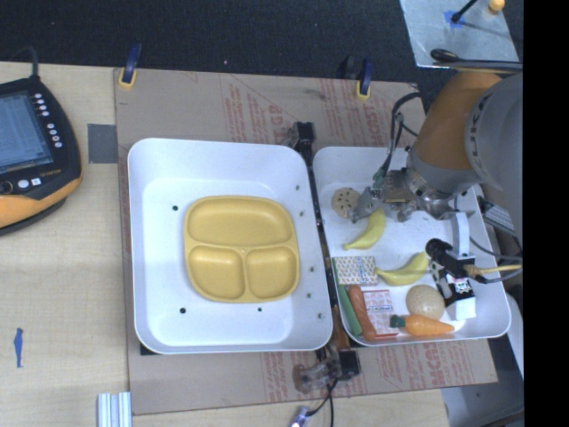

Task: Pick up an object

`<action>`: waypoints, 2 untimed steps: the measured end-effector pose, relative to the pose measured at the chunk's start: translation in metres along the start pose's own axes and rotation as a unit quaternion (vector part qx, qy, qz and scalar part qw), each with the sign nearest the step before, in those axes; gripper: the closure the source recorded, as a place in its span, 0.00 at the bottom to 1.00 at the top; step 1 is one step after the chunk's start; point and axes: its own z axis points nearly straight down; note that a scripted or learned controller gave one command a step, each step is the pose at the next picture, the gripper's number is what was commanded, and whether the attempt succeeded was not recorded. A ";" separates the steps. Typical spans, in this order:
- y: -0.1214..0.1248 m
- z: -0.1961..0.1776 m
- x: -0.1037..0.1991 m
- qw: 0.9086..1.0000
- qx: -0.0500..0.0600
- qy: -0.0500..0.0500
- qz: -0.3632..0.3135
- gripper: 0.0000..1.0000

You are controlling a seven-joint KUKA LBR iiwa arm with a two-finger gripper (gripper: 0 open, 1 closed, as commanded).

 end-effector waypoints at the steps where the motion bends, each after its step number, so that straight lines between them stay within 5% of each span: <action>1: -0.001 0.000 -0.003 1.000 0.000 0.000 0.000 0.00; 2: -0.012 0.000 0.000 1.000 0.002 0.000 0.001 0.00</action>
